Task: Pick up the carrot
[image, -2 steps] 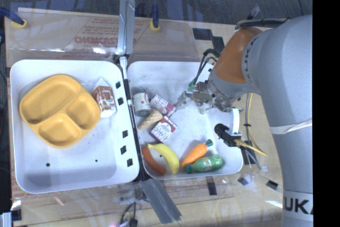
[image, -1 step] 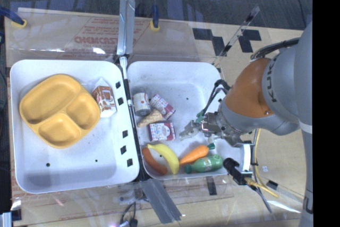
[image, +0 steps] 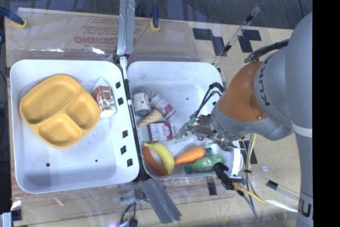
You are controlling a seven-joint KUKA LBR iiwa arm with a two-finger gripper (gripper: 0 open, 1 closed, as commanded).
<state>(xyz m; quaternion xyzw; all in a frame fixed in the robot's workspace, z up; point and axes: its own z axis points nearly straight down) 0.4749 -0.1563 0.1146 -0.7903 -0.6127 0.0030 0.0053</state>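
Red lettering on the bench sheet, possibly "CHEMCAST"; the orange carrot lies beneath the gripper, whose grip cannot be told.

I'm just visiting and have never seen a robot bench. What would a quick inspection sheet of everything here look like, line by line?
Surface: two shallow white bins side by side, left bin and right bin, on a bench under clear plastic sheeting.
Job's things: carrot lies near the right bin's front edge, between a banana and a green bottle.
Clutter: yellow divided tray and a small carton in the left bin; a can and small packets in the right bin.
Grippers: gripper is above the right bin, just behind the carrot; nothing seen between its fingers.
Cables: black cable looping by the wrist; yellow wire at the arm's base.
Surroundings: dark carpet beyond the bench.
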